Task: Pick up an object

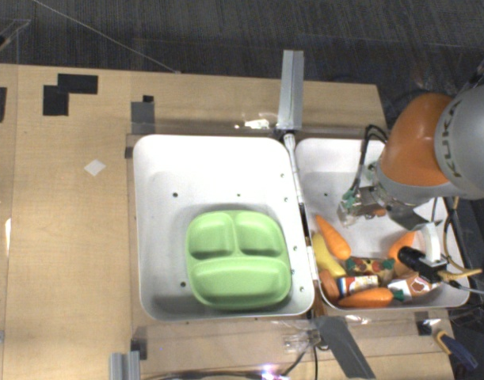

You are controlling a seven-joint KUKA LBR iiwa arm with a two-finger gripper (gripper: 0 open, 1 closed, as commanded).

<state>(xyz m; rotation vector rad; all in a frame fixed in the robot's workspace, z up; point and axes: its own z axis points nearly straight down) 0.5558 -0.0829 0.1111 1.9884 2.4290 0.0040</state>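
Orange carrots (pixel 367 297) lie heaped with a yellow banana (pixel 327 253) and a small bottle (pixel 360 281) at the near edge of the right bin (pixel 329 165). Beside them, the left bin (pixel 158 180) holds a green divided tray (pixel 238 257). Farther back, the end effector (pixel 360 205) hangs above the right bin's bare floor, holding nothing; how wide it is open cannot be told.

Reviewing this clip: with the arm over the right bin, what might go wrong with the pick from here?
The end effector hangs over bare bin floor, beside the toy pile, so it may close on nothing. The carrot, banana and bottle lie packed together against the right bin front wall, so the end effector may jam or nudge neighbours.
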